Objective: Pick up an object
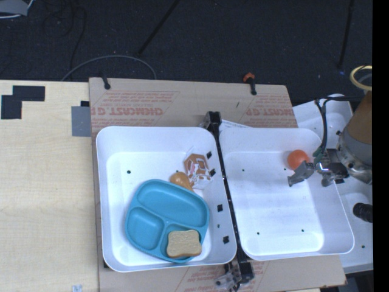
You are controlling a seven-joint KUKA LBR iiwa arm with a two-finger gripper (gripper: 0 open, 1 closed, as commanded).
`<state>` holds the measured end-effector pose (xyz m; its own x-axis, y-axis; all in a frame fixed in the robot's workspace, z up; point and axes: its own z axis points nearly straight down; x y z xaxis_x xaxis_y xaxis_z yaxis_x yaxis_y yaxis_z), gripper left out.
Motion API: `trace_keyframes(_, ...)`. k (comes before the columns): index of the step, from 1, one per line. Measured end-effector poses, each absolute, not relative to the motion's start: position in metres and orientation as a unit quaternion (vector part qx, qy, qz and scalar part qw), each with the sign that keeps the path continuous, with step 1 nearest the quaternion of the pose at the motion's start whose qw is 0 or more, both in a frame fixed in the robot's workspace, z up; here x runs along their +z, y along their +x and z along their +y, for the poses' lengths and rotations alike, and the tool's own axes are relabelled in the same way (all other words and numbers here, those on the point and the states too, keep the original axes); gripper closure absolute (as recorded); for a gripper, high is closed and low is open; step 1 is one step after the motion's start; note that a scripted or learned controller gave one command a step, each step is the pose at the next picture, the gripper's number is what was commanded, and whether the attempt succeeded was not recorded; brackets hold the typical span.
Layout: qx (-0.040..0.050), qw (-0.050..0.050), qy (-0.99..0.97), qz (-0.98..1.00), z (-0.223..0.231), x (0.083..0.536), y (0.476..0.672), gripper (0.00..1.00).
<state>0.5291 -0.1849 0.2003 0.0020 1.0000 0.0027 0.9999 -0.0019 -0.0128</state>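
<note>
An orange ball [298, 159] lies in the right bin [276, 224] near its far right corner. My gripper [311, 178] hangs just in front of and to the right of the ball, at the bin's right side. It is open, with one grey finger [299, 176] slanting left below the ball. Nothing sits between the fingers. In the left bin [112, 163] lies a blue divided plate [164, 215] with a slice of bread [183, 243] in its near compartment.
Behind the blue plate rest a small orange-yellow piece [180, 179] and a brown-and-white patterned item [197, 166]. A black divider [223, 187] runs between the two bins. Cardboard [182, 105] lies under both bins. Cables and arm hardware [358, 163] stand at the right.
</note>
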Motion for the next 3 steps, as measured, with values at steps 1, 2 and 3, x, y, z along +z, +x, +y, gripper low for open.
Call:
trace_keyframes(1,0.0004,0.000,-0.707,-0.707,-0.185,0.206,0.532,0.00)
trace_keyframes(2,0.0015,0.003,-0.707,-0.708,-0.179,0.149,0.540,0.00)
trace_keyframes(3,0.0013,0.003,-0.707,-0.707,-0.168,0.098,0.538,0.00)
